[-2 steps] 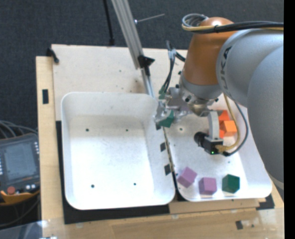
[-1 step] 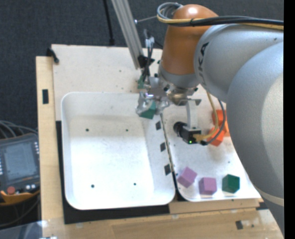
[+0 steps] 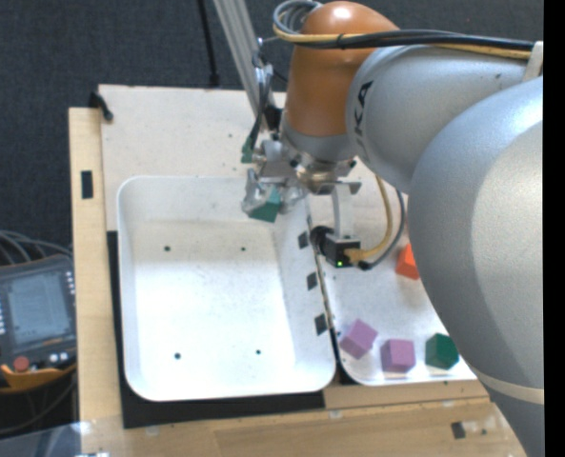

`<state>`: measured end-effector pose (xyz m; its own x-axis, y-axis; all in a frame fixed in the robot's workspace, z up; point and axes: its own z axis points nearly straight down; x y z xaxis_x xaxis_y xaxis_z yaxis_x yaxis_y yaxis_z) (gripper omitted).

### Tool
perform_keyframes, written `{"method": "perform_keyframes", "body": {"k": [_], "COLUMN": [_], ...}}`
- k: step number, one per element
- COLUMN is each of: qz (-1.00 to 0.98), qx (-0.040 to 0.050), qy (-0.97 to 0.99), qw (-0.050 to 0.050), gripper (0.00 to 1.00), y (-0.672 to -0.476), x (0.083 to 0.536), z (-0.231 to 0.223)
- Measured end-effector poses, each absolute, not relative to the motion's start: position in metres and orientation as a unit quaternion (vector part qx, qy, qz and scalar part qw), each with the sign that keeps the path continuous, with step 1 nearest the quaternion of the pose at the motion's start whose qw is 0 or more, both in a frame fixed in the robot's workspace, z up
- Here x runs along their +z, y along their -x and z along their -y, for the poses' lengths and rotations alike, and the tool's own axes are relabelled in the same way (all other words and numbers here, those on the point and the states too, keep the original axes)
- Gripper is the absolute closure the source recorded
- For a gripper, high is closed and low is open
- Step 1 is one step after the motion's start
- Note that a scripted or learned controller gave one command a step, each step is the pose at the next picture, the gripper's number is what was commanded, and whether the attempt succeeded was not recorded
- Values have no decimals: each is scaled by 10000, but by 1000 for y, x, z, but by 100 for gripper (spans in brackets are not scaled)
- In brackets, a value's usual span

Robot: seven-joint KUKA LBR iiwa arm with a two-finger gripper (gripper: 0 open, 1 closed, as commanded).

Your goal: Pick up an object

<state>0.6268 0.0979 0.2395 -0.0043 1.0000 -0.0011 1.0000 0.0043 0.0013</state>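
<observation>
I am hanging my gripper (image 3: 263, 198) over the far right corner of the left bin (image 3: 134, 255), clenched on a teal block (image 3: 265, 209) that shows between my fingers, lifted above the floor. So the pick looks done, I judge. In the right bin (image 3: 358, 374) are lying two purple blocks (image 3: 359, 337), a green block (image 3: 441, 351) and an orange block (image 3: 406, 262).
</observation>
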Motion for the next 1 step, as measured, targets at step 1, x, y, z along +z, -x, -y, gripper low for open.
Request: {"method": "perform_keyframes", "body": {"k": [1], "qz": [-7092], "qx": [-9], "qy": [-7050], "qw": [8], "gripper": [0], "y": [-626], "x": [240], "z": [-96]}}
